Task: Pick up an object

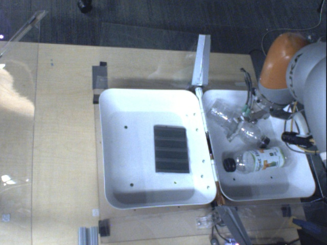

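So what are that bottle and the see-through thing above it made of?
The bottle looks like clear, glossy plastic: you see through it, with a black cap and paper-like label. The clear item seems thin transparent plastic too, judging by its glints; glass can't be excluded.

You have two objects in the right bin (301,188). A clear bottle (255,161) with a black cap and a pale label lies on its side, cap pointing left. Just above it lies a crumpled clear plastic piece (232,120), near the bin's upper left.
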You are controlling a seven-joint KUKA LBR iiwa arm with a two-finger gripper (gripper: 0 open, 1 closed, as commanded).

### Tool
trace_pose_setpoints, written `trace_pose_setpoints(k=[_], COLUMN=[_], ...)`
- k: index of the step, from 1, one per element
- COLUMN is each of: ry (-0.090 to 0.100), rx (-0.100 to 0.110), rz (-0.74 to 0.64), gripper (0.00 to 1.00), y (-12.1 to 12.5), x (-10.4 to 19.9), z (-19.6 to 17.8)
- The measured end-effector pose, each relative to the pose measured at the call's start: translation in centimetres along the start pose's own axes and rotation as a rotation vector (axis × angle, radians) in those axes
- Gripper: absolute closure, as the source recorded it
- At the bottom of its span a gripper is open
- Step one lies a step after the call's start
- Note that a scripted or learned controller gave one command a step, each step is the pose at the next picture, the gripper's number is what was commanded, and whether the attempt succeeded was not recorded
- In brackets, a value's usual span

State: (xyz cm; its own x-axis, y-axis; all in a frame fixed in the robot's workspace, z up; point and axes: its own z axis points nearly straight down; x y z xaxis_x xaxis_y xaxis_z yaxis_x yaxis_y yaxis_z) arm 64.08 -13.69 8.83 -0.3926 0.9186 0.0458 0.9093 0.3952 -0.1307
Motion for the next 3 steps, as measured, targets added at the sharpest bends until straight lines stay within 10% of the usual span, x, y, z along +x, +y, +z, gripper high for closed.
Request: trace_pose_setpoints(k=[1,2,3], ry=[-0.001,0.010,-0.060], rx=[-0.001,0.020,-0.136], rz=[-0.026,-0.031,-0.151], gripper=[0.00,1.00,1.00], y=[0.0,-0.6,4.7], x=[0.0,0.1,6.9], z=[0.0,-0.5,-10.4])
